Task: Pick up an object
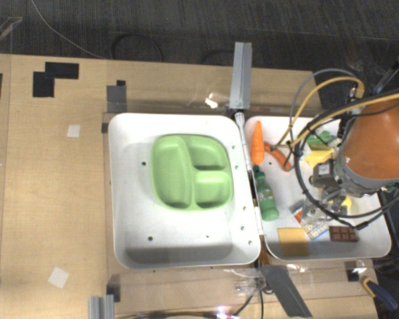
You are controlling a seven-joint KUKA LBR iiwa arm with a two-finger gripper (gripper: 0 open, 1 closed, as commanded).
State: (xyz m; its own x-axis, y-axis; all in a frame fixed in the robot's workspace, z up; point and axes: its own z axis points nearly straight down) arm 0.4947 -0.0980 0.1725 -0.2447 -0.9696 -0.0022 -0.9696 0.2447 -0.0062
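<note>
Now | arm (379, 145) over right bin (379, 244) | jaws state: cannot tell | no legible writing

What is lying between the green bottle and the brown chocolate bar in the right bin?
In the camera view, a tan block lies between the green bottle and the chocolate bar, near the right bin's front edge.

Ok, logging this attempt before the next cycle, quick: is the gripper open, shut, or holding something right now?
Gripper: low over the right white bin, hidden under the grey arm with its orange band and cables; open, shut or holding cannot be told.
</note>
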